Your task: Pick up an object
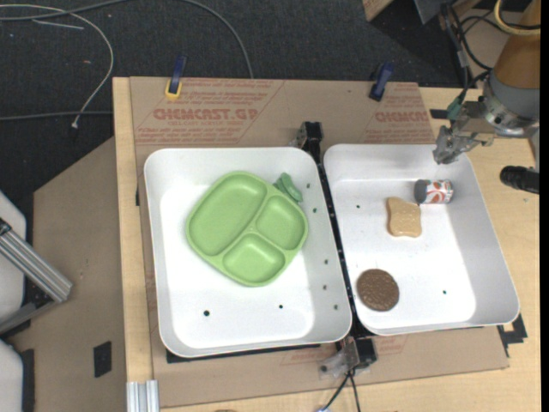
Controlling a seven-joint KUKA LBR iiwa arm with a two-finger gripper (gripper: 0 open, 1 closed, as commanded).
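I am watching the surface [94, 230] carrying two white bins. The left bin [171, 316] is holding a green divided plate [247, 227]. The right bin [480, 264] is holding a brown disc [377, 289], a tan toast piece [404, 217] and a small can [435, 192] lying on its side, long axis left-right. The tool [446, 153] is hovering at the bin's far edge, the can just nearer the camera below it. I cannot tell the grip state.
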